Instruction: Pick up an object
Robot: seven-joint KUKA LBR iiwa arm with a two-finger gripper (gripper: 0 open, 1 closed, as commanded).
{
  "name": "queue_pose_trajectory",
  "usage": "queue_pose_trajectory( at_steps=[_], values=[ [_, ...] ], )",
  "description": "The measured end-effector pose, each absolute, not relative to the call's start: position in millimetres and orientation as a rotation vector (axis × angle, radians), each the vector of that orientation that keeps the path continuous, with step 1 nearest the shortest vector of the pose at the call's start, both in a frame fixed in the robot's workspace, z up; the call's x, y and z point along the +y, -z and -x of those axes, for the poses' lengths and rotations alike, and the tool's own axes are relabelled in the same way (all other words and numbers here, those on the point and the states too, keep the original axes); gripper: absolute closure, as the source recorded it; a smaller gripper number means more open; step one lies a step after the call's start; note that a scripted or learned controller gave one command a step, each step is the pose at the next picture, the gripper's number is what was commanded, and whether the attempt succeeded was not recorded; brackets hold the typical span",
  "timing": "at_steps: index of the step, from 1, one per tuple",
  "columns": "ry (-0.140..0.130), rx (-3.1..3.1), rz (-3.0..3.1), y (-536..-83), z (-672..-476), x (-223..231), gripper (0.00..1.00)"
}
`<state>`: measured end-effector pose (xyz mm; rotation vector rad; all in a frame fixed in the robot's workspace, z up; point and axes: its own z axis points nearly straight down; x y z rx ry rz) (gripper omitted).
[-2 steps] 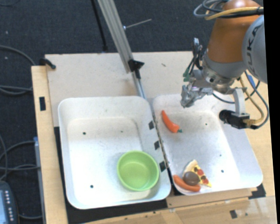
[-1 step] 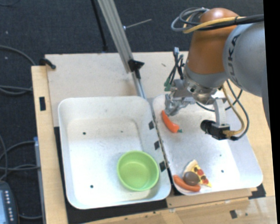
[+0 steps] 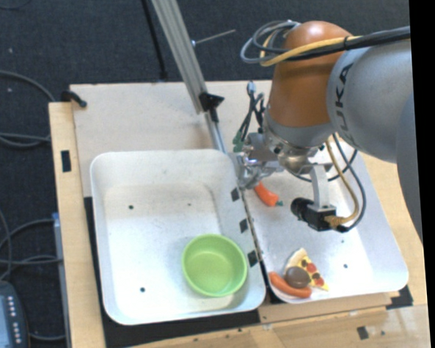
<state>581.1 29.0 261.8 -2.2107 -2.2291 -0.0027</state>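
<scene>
While the grey arm (image 3: pixel 375 101) with its orange band leans in over the right bin (image 3: pixel 377 255), its hand (image 3: pixel 253 176) sits just above the divider between the two bins, with a small orange carrot (image 3: pixel 267 196) directly below and touching the fingertips; whether the fingers are spread or pressed on it I cannot tell. Measured from that carrot, a slice of toy pizza (image 3: pixel 305 266) lies well below, in the near corner of the same bin, with a brown round piece (image 3: pixel 297 276) and a second orange carrot (image 3: pixel 289 286) against it. Down and left of the carrot, in the left bin (image 3: pixel 131 211), a green bowl (image 3: pixel 214 264) stands upright. Both bins rest on the pale counter (image 3: pixel 126 116)
</scene>
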Motion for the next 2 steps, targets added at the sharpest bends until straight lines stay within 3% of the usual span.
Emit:
queue_pose_trajectory(
  at_steps=[1,2],
  values=[
    [-0.001,-2.227,2.214,-252.1,-560.6,64.0,1.00],
    [0.003,-2.223,2.218,-252.3,-561.3,62.8,0.00]
  ],
)
